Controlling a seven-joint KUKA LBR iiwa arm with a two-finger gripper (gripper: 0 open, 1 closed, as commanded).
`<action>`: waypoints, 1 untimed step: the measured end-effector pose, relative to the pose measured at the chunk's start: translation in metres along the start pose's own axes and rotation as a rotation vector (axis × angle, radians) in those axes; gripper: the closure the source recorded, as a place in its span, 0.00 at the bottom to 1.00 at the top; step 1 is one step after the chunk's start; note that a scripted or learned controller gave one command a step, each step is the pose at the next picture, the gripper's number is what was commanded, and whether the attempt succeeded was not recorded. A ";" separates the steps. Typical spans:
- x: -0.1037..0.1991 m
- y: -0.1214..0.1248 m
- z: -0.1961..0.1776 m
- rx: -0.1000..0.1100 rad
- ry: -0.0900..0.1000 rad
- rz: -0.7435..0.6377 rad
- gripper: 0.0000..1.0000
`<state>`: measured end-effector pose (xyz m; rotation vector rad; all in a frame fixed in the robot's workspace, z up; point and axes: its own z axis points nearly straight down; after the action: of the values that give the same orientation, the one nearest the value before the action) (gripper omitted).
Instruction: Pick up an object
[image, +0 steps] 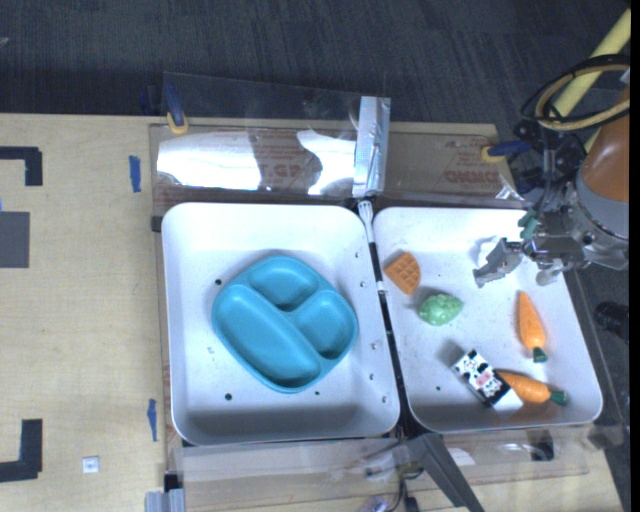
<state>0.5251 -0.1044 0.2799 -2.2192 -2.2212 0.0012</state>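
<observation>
The milk carton (480, 377) and a carrot (528, 387) are lying at the lower right of the right bin (575, 410). The gripper (495, 260) is hovering empty at upper right, its opening impossible to tell; the approach step is judged in hand. Next, it is needing to descend onto one object, perhaps the green lump (440, 308).

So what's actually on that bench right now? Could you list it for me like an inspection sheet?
Surface: two white bins, left bin and right bin.
Job's things: in the right bin, a waffle toy, green lump, two carrots, black-and-white box.
Clutter: blue divided plate in the left bin.
Grippers: gripper over the right bin, holding nothing.
Cables: black and yellow cables at top right.
Surroundings: wooden bench.
</observation>
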 end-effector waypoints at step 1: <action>-0.087 0.006 0.066 0.003 0.000 0.055 0.00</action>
<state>0.5310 -0.1912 0.2138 -2.2776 -2.1586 0.0053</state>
